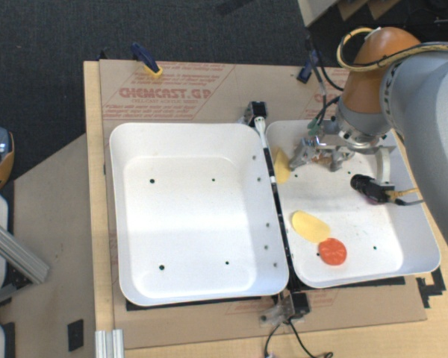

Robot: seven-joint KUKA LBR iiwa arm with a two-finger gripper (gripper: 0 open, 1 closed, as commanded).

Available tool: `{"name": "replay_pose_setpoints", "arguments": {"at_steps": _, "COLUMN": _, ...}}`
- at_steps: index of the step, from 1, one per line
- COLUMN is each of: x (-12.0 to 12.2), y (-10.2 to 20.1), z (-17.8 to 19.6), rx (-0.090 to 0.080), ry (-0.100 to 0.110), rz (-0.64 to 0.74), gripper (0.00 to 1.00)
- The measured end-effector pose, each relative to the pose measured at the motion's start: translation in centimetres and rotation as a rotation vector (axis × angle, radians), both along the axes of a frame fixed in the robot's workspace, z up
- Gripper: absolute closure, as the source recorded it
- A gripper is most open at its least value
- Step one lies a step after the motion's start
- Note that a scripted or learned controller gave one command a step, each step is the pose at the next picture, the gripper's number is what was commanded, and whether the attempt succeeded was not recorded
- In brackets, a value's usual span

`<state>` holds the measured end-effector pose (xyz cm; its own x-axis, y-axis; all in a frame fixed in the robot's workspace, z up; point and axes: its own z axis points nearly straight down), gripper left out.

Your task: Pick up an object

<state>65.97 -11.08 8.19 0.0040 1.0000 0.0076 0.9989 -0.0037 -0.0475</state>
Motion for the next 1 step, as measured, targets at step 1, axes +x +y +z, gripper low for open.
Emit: {"name": "replay_pose_setpoints", "arguments": {"at_steps": 1, "x": -0.06, "y": -6.04, "z": -0.26, "rx": -0.001, "ry": -0.015, "rz": -0.001, "gripper": 0.00}}
